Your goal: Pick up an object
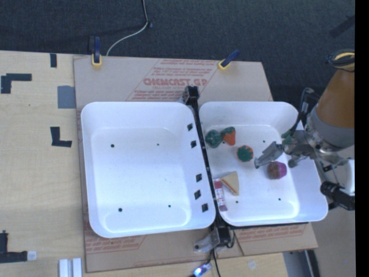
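Camera view shows the gripper (275, 157) low in the right bin (300, 209), fingers spread apart and gripping nothing, just beside the purple ball (277, 169), so the pick seems only at its approach, with closing and lifting left.

Red print is showing on the cardboard sheet (173, 79) lying under the two bins: the large word is reading roughly "CHEMCAST GP", while the smaller red lines around it are remaining too blurred to read.
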Motion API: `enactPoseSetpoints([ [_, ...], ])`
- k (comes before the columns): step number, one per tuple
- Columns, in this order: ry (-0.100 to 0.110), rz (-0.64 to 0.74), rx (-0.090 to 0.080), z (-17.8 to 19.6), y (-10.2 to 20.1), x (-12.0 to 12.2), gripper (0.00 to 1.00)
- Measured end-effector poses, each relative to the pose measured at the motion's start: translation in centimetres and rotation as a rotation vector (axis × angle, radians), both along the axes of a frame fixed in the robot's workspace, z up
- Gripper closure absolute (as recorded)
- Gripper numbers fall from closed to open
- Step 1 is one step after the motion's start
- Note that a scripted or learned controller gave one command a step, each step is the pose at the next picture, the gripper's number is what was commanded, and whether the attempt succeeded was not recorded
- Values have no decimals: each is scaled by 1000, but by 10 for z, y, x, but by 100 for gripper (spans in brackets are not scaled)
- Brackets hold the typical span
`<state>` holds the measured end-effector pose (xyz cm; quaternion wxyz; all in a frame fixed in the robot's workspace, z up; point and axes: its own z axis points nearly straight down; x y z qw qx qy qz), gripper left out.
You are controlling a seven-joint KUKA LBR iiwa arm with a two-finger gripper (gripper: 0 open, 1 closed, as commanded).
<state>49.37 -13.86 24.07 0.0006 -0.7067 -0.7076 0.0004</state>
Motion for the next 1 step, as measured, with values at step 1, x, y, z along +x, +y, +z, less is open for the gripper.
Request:
enactPoseSetpoints([
  [1,1,2,0,10,1,0,100],
])
